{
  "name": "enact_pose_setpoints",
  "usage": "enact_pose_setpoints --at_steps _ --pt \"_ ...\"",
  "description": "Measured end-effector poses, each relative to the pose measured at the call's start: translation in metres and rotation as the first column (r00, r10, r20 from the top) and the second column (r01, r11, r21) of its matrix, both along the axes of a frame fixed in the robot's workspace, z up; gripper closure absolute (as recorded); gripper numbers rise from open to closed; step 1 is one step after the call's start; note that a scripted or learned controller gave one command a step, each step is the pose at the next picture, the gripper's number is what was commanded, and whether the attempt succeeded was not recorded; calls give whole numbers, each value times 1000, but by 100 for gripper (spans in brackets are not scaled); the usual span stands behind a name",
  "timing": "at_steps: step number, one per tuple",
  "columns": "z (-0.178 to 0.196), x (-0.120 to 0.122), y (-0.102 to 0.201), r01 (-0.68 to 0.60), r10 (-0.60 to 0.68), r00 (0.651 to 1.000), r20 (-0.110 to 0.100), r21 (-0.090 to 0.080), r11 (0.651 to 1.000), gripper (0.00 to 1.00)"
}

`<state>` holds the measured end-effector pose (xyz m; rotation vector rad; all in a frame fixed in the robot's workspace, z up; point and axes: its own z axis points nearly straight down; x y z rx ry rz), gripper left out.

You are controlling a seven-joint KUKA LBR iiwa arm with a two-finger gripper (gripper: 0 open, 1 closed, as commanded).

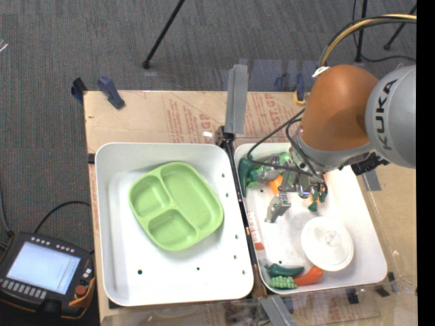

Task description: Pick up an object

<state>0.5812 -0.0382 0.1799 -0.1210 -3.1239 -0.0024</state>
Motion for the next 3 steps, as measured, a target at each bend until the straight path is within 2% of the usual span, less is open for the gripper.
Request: enact_pose_setpoints --at_steps 1,2,3 --pt "-63 36 -64 24 -24 1000 4 0 1000 0" --pt "-94 53 -63 132 -132 991 0 -3 991 0" --pt "-85 56 -62 129 -129 992 11 -2 992 100"
